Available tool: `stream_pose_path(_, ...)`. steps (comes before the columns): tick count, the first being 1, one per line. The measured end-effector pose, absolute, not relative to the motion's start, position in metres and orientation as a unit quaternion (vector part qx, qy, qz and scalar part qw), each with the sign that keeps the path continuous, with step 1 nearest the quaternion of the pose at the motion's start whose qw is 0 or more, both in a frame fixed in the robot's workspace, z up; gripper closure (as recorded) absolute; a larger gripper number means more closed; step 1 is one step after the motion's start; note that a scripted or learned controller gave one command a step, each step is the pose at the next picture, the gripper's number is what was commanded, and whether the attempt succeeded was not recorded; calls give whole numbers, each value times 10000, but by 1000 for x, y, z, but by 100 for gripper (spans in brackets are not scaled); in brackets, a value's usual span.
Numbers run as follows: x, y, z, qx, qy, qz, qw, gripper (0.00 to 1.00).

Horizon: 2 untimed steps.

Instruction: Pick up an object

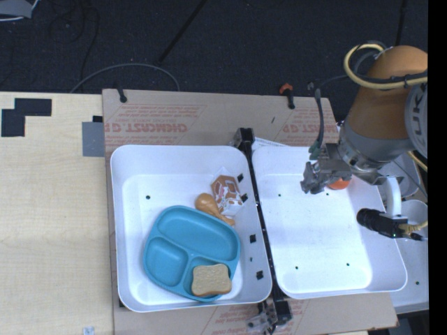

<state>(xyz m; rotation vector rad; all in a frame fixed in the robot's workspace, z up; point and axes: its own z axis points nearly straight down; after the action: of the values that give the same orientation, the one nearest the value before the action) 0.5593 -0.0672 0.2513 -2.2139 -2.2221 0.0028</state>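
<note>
Camera view: arm over right bin (391,285), tool (314,181) low near its upper-left part.
Tool's opening can't be told from this angle; small orange obj (339,183) sits just beside it. Left bin (129,187) has blue divided tray (178,253) w/ bread slice (211,280), plus toy drumstick (209,206) & wrapped snack (227,190) just above the tray.

You cannot tell how the gripper (316,180) stands; its tip is a dark blur over the right bin (391,285). An orange thing (339,183) beside it is mostly hidden behind the wrist. By the left bin's (129,285) inner edge, the small packet's (227,191) print is too small to read.
</note>
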Motion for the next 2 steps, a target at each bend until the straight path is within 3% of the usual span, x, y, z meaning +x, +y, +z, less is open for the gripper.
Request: stream_pose_path(2,539,43,246,-7053,-7089,6,21,100)
